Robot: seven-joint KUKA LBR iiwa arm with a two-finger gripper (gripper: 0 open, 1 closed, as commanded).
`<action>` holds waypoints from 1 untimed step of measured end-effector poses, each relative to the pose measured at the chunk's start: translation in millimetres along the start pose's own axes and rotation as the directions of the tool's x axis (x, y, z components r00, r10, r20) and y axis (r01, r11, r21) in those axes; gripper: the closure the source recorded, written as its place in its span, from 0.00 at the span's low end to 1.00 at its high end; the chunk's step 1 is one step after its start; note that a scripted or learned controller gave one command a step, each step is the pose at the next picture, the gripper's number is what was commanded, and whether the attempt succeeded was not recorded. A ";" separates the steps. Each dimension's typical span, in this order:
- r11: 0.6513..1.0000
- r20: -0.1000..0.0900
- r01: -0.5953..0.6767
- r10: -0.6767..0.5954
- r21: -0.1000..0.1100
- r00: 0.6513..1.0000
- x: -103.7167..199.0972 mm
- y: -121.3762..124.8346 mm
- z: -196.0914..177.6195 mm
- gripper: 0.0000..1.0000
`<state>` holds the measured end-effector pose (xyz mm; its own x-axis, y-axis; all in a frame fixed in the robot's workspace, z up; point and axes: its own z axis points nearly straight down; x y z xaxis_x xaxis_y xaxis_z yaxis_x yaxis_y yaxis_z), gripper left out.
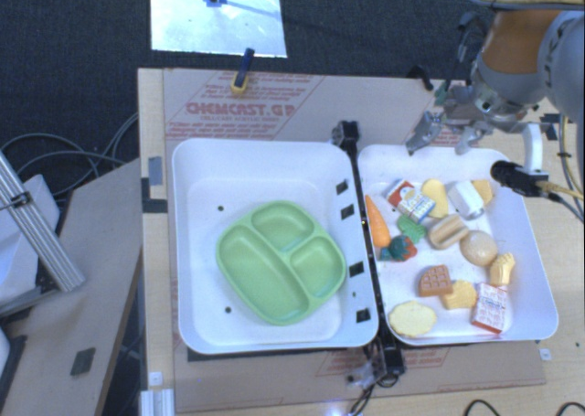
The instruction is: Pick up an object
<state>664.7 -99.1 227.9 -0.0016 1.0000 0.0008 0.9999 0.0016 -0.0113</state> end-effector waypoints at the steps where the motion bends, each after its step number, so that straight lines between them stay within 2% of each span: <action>1: 1.000 0.001 0.002 -0.002 -0.013 1.000 0.1 2.0 -8.7 0.00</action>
<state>666.8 -99.0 236.6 -0.0032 1.0000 -0.0004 1.0000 0.0032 0.0014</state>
